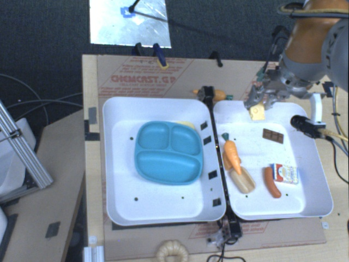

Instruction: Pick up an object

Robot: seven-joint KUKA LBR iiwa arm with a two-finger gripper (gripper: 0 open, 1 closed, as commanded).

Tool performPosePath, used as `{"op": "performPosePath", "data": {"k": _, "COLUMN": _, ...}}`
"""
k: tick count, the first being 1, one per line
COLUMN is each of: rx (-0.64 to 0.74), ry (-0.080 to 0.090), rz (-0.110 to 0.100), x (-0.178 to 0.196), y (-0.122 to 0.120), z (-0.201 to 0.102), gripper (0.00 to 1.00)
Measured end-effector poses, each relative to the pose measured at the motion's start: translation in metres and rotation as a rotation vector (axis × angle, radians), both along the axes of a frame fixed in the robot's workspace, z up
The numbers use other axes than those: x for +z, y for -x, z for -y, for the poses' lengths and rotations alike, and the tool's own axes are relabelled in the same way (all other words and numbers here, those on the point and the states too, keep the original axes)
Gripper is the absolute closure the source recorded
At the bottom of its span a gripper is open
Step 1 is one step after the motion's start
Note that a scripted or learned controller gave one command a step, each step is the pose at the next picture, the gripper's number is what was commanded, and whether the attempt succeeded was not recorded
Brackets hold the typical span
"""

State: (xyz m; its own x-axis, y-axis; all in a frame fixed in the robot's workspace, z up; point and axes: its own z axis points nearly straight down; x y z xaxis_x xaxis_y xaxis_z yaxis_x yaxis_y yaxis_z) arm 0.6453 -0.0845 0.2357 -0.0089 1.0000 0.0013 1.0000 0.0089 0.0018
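Two bins (163, 212) sit on the desk. Left holds a blue tray (168, 152). Right holds a carrot (231, 153), a bun (243, 180), a sausage (272, 183), a carton (285, 173), a chocolate (273, 136). Far corner: a cheese cube (257, 112) under my gripper (260, 101). I judge it light, stiff, best pinched across flat sides. Grip state I cannot tell.

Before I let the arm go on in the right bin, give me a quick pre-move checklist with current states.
1. Gripper over the right bin, at its far edge: ok.
2. Yellow block right beneath the gripper: ok.
3. Block held between the jaws: cannot tell.
4. Chocolate piece apart from the block: ok.
5. Carrot, hot dog bun, sausage and small carton lie nearer the front, away from the gripper: ok.
6. Blue divided plate in the left bin, out of the way: ok.
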Motion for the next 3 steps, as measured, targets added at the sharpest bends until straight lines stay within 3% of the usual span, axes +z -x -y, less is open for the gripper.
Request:
{"op": "performPosePath", "data": {"k": 2, "rx": 0.000, "ry": -0.001, "rz": -0.001, "x": -0.012, "y": 0.016, "z": -0.103, "gripper": 1.00}}
{"op": "performPosePath", "data": {"k": 3, "rx": -0.009, "ry": 0.002, "rz": -0.001, "x": -0.021, "y": 0.023, "z": -0.089, "gripper": 1.00}}
